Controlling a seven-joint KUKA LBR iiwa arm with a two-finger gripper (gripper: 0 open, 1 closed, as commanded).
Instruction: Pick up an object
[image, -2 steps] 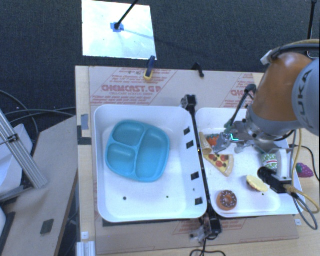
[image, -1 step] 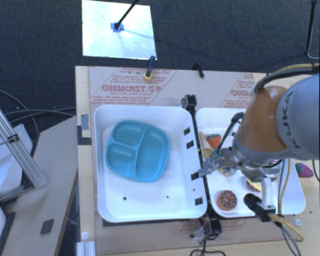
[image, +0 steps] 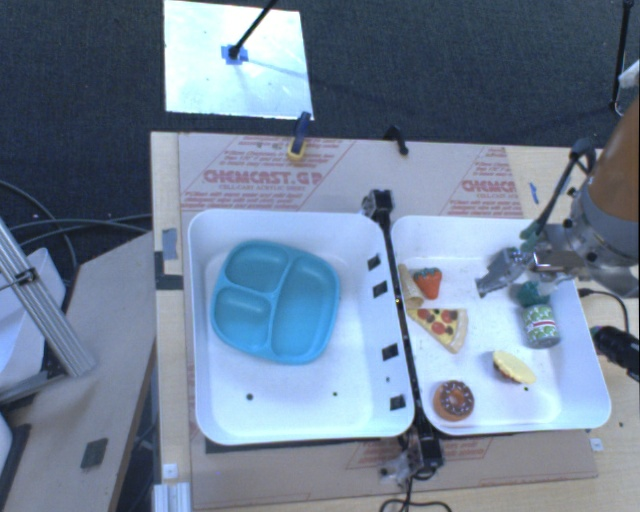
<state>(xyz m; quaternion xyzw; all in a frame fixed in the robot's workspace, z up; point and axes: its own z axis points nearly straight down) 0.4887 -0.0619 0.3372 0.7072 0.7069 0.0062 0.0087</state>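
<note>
The right bin (image: 560, 240) holds several toy foods. A red strawberry-like piece (image: 429, 283) and a pizza slice (image: 441, 324) lie near its left wall. A chocolate donut (image: 454, 400) and a yellow bun-like piece (image: 513, 367) sit toward the front. A small green can (image: 541, 324) stands at the right, with a teal piece (image: 527, 294) just above it. My gripper (image: 510, 272) reaches in from the right and hangs over the bin's upper middle, close to the teal piece and up-left of the can. Nothing is visibly held.
The left bin (image: 230, 410) carries a blue divided plate (image: 274, 301). A black-clipped divider (image: 392, 320) runs between the bins. The arm's body (image: 610, 215) covers the right bin's far right corner. A cable (image: 615, 350) lies at the right edge.
</note>
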